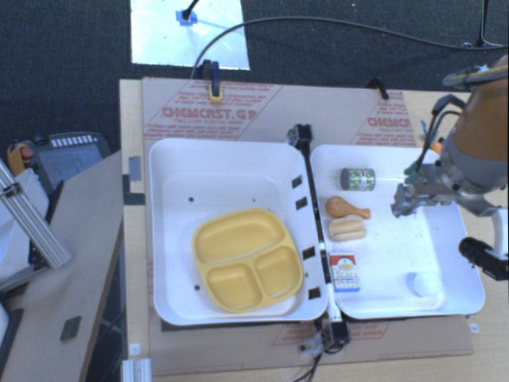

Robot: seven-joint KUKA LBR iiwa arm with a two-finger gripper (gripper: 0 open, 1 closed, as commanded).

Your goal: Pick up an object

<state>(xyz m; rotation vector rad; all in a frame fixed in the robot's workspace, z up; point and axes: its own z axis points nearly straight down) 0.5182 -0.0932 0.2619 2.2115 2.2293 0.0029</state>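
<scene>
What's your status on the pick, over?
Gripper over right bin, nothing held. Chicken drumstick, bread roll, can lie left of it. Path clear.

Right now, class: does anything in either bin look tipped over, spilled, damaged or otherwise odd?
Only the small can in the right bin stands out: it lies on its side. The yellow tray sits flat in the left bin, turned askew to the bin's walls. Nothing looks spilled or broken.
</scene>
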